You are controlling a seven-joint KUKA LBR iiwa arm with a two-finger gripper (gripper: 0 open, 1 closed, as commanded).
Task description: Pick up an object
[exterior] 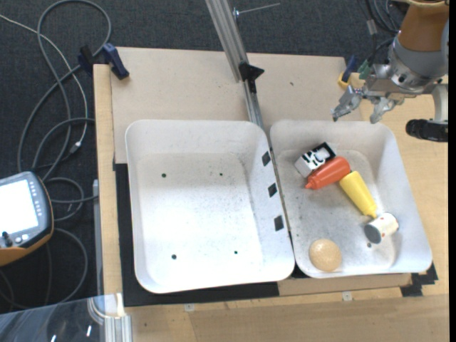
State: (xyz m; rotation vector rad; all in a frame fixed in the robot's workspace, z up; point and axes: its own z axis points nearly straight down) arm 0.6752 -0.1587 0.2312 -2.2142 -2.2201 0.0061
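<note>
My gripper (363,110) hangs over the back rim of the right bin (406,184), fingers spread open with nothing between them. Below it in that bin lie a black-and-white box (314,158), an orange-red bottle-shaped piece (328,173), and a yellow cone-like piece (357,194) touching it. A small white cup-like object (382,226) lies near the front right, and a tan ball (325,254) rests at the front of the bin. All objects are apart from the gripper.
The left bin (142,148) sits beside the right one, with a divider edge bearing black tabs (273,189) between them. A metal pole (226,30) slants up from the bench behind the bins. Cables and a pendant (21,216) lie off the bench to the left.
</note>
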